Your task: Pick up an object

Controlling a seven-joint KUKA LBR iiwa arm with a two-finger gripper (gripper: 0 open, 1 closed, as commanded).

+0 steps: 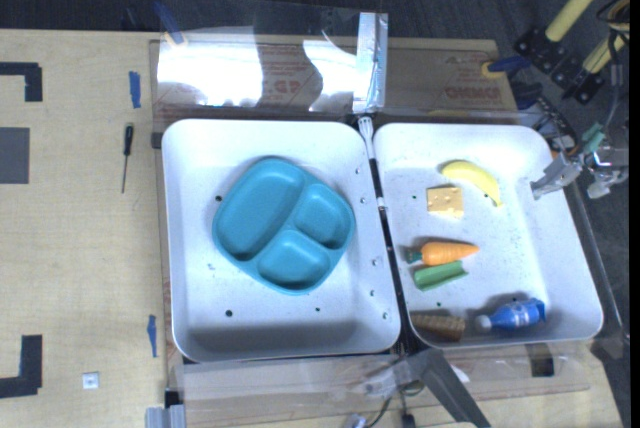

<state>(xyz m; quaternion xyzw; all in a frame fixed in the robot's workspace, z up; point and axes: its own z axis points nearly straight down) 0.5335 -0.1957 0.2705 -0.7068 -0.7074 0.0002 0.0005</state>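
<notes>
Left bin (pixel 190 316): one blue sectioned plate (pixel 283 222) with three compartments, lying near the middle; right bin (pixel 570 286): yellow banana (pixel 473 179) toward the far side; pale cheese wedge (pixel 446 202) just in front of it; orange carrot (pixel 447 252) at centre, touching a green vegetable piece (pixel 440 275) beside it; brown oblong item (pixel 438 323) at the near wall; small blue bottle (pixel 515 315) lying on its side to its right; gripper (pixel 590 166) at the right bin's far right rim, above no object; whether it is wide or narrow cannot be told.
</notes>
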